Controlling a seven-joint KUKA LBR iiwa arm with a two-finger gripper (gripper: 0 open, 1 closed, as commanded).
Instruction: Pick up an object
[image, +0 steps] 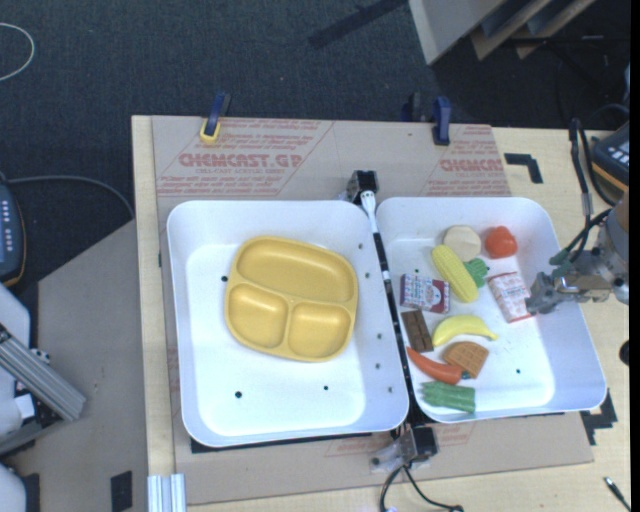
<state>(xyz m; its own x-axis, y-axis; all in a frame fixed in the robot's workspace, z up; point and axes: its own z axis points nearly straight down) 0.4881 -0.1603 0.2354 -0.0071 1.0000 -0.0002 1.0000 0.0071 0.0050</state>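
Observation:
The right bin (560, 360) holds several toy foods: a corn cob (454, 273), a red tomato (500, 241), a beige round piece (462, 239), a red and white packet (510, 296), a banana (464, 328), a brown biscuit (466, 357), a carrot (434, 367), a green pod (447, 397), a dark bar (416, 329) and a small printed packet (423, 292). My gripper (552, 290) hangs at the bin's right side, just right of the red and white packet. Nothing shows in its grasp.
A yellow divided plate (290, 298) lies in the left bin (200, 390). A black divider strip (385, 285) runs between the bins. Clamps (441, 118) sit at the board's back edge. Cables hang by the arm at the right.

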